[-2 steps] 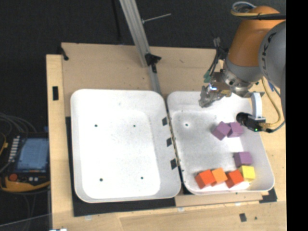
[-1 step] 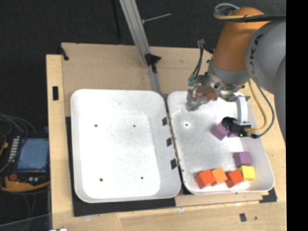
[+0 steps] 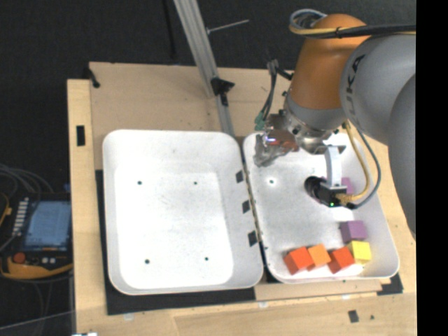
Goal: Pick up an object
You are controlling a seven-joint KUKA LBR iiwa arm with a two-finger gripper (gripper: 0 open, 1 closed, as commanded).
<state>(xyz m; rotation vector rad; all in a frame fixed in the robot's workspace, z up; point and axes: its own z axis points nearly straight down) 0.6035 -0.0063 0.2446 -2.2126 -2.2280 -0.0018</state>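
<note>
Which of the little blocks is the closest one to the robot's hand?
The purple block. It sits highest in the right bin, above the yellow block and the orange and red ones along the bottom edge, so it is nearest the gripper.

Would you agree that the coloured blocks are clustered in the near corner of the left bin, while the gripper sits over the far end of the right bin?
Not quite: the coloured blocks lie in the near corner of the right bin, not the left bin, as the camera view shows. The gripper is indeed over the right bin's far end.
</note>
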